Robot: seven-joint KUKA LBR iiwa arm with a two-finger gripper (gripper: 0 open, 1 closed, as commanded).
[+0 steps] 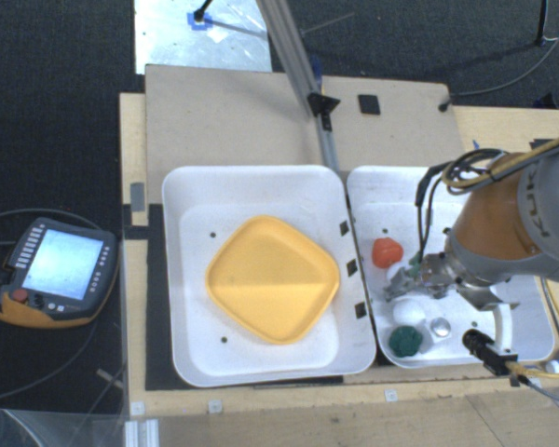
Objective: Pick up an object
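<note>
The gripper (412,285) hangs low in the right bin (382,194), over a white ball (405,309); whether its fingers are apart cannot be told. A straight descent centred on the ball probably serves best. Being round, it has no long axis or heading.

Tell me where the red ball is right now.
The red ball lies in the right bin, near its left wall, just up-left of the gripper and above the white ball.

Square yellow plastic plate (273,277) in left white bin (182,250); round red object (387,252), dark green ball (407,341) in right white bin (373,194).
</note>
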